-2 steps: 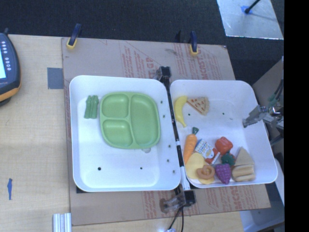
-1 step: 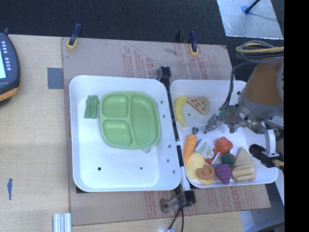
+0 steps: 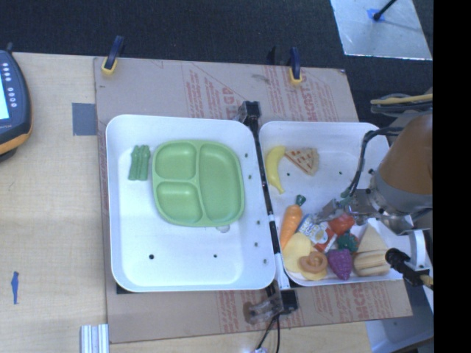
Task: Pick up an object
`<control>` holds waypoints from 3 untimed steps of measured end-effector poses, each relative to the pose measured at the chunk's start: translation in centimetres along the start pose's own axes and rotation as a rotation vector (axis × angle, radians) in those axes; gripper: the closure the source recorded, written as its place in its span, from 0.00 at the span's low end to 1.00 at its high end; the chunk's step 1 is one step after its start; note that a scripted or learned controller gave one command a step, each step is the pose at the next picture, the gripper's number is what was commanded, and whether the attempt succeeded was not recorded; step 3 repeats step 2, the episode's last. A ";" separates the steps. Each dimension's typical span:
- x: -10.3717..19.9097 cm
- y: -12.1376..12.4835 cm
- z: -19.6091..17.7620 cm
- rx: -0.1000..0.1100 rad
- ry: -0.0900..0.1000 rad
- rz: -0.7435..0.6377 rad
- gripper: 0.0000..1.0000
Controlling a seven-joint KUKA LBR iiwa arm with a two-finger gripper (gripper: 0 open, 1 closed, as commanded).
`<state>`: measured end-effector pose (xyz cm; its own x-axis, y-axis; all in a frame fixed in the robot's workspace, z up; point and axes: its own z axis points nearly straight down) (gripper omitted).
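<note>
Pincer (image 3: 333,213): low in the right bin, fingers reaching left into the toy pile; apart or together, cannot tell, nothing seen clamped
Arm (image 3: 408,168): grey with orange band, just right of the pincer, over the bin's right wall
Right bin (image 3: 335,134): white, around the pincer
Tomato (image 3: 341,224): red, just below the pincer, touching or nearly so, cannot tell which
Carrot (image 3: 291,220): orange with green top, left of the pincer, tilted
Wrapper (image 3: 315,232): small, white and blue, below-left of the pincer, beside the carrot
Grapes (image 3: 340,262): purple, below the pincer, near the bin's front wall
Yellow piece (image 3: 295,250): rounded, below-left of the pincer, under the carrot's tip
Ring (image 3: 313,262): round, orange-red, resting on the yellow piece
Bread (image 3: 372,262): tan, below-right of the pincer
Cheese (image 3: 373,237): pale wedge, right and a little below the pincer
Banana (image 3: 274,166): above-left of the pincer, by the bin's left wall
Waffle (image 3: 303,159): tan triangle, above-left of the pincer, just right of the banana
Left bin (image 3: 184,263): white, well left of the pincer
Plate (image 3: 199,182): green, three compartments, in the left bin
Beans (image 3: 139,162): green, just left of the plate, farthest from the pincer
</note>
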<state>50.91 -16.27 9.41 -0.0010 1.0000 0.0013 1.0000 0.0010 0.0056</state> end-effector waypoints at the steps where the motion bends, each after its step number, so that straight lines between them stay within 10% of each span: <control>1: -0.1 0.0 -1.0 0.005 -0.003 -0.005 1.00; 2: 12.9 4.5 -10.3 -0.003 0.004 -0.017 1.00; 3: 12.9 4.5 -10.3 -0.003 0.004 -0.017 1.00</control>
